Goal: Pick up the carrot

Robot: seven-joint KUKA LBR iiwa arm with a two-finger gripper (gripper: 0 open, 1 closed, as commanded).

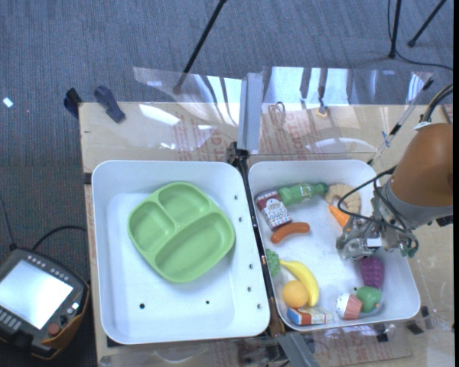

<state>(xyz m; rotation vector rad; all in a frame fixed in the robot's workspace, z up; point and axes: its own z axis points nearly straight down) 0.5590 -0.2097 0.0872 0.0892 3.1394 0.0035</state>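
Observation:
The carrot (338, 215) is a small orange wedge lying in the right bin (330, 168), near its right side. My gripper (361, 243) hangs low over the bin floor just below and to the right of the carrot. Its metal body hides part of the floor beneath it. The orange band of the arm (424, 167) rises above the bin's right wall. Nothing shows as lifted.
The right bin also holds a ketchup bottle (274, 209), a green bottle (302, 193), a sausage (291, 232), a banana (304, 278), an orange (294, 293) and purple grapes (371, 271) close under the gripper. A green divided plate (182, 231) lies in the left bin (115, 205).

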